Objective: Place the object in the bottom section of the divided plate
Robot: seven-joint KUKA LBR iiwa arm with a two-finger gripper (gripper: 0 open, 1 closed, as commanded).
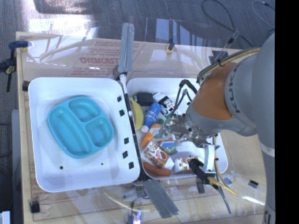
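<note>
In the left white bin [42, 171] lies the light blue plastic divided plate [80, 126], near the middle, and all three of its sections look bare. You want the section closest to the bin's bottom edge, so aim there when you carry something over.

Now look at the right white bin [223, 160]. It is full of small toy food. A yellow banana [136, 114] lies by its left wall, with a blue bottle [152, 115] just beside it. An orange carrot [146, 139] and a brown sausage [157, 170] lie near the bottom left corner, with small printed packets between them.

The gripper [174, 130] on the big grey and orange arm [233, 97] hangs low over the middle of this pile. I cannot tell how it is set, and I cannot see anything held in it. Which object is to go is not clear yet.

Pick one thing that lies apart from the others, come straight down on it, and lift slowly.
</note>
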